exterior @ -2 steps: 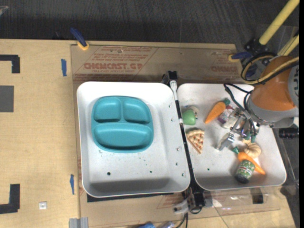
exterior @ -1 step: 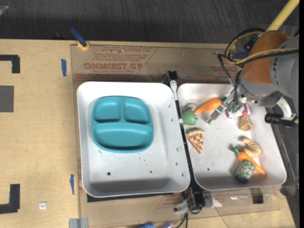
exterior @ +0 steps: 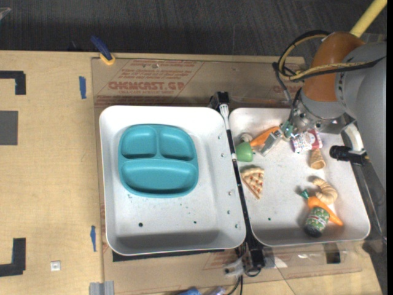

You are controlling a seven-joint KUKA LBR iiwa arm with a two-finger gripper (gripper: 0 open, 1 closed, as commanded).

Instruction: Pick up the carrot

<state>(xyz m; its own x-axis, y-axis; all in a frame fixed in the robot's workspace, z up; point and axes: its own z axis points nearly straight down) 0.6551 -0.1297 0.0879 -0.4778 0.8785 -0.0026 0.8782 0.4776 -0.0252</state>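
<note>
The gripper [exterior: 287, 129] is down in the back part of the right bin [exterior: 282, 195], at the end of the grey arm [exterior: 362, 78] with its orange band. I cannot tell if the gripper is wide or narrow - it is too small and dark to see. It is right at the upper end of the carrot [exterior: 264, 137], and it looks like it touches it. The carrot lies flat and slanted on the bin floor, with a green piece [exterior: 244, 152] at its lower end, close to the wall between the two bins.

Just to the right of the gripper is a pink and white packet [exterior: 305, 141], and near that a small cone [exterior: 317, 158]. In front of the carrot lies a pizza slice [exterior: 253, 182]. In the front right corner are a bread roll [exterior: 324, 189], a green bottle [exterior: 316, 220] and another orange piece [exterior: 331, 214] - all bunched up. The left bin [exterior: 110, 183] holds a blue tray [exterior: 159, 160]
</note>
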